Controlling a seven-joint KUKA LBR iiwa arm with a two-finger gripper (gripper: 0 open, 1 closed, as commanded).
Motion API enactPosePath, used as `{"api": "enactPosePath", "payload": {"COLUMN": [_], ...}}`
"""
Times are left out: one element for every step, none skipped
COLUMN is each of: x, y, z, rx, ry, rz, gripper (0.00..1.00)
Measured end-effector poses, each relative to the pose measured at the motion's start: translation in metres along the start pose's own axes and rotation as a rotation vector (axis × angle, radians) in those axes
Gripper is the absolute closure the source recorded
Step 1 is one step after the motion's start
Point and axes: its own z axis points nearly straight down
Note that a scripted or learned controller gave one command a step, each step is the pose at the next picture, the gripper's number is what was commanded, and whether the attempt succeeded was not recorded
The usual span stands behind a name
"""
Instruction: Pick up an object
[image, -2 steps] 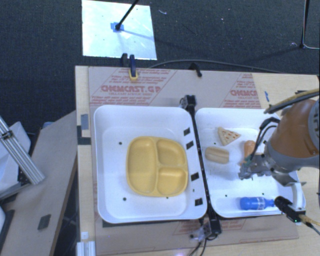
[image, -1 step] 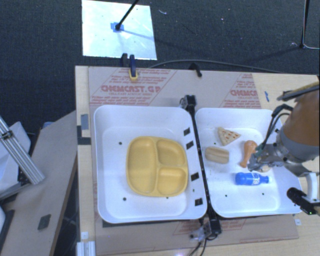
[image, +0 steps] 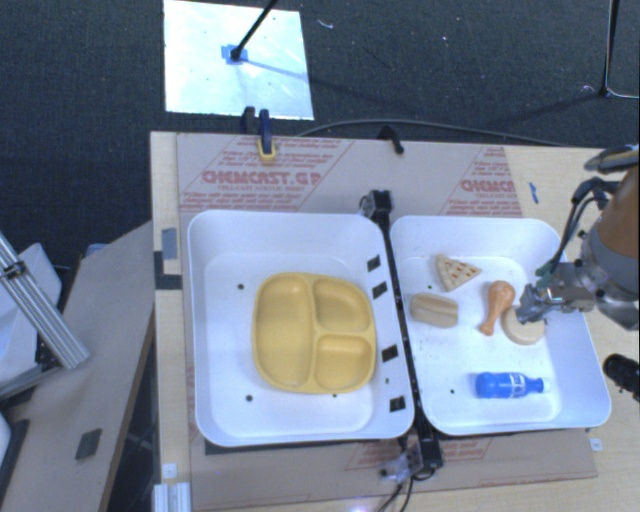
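Low over the right-hand shallow white bin, the grey arm's two-finger gripper hangs at the edge of a flat, round tan disc, with an orange toy drumstick just beside it. Whether the fingers are open or shut cannot be told, and nothing is seen held between them. Nearby lie a tan bread-roll-shaped piece, a triangular pizza-slice toy and a small blue plastic bottle. The left-hand bin holds a yellow sectioned plate. The risk, as judged: the disc sits flat and may slip, or the crowding drumstick may be nudged or pinched instead.
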Motion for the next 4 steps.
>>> {"api": "enactPosePath", "payload": {"x": [-0.001,0.059,0.11,0.159], "y": [0.002,0.004,0.006,0.009], "z": [-0.05,-0.033,-0.014,-0.016], "rx": [0.002,0.007,0.008,0.008], "ry": [0.0,0.004,0.004,0.005], "rz": [0.0,-0.006,-0.005,-0.005], "gripper": [1.0,1.0,1.0,1.0]}}
